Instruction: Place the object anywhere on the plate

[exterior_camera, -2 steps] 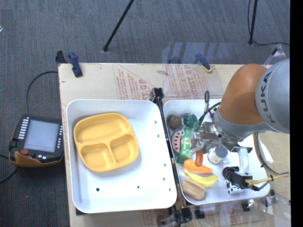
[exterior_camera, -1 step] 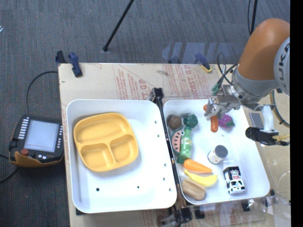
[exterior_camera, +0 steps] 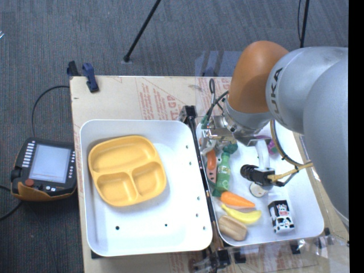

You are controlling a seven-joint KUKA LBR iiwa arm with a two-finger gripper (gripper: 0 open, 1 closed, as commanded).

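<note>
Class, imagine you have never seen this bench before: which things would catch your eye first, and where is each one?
The big grey arm with its orange band fills the upper right, bent down over the right bin. In the left bin lies a yellow plate with three compartments, nothing on it. Along the right bin's left side sits a cluster of toy food, including an orange carrot and a yellow banana.

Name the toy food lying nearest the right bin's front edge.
The tan bread roll, front-left in the right bin; the banana and carrot lie behind it.
</note>
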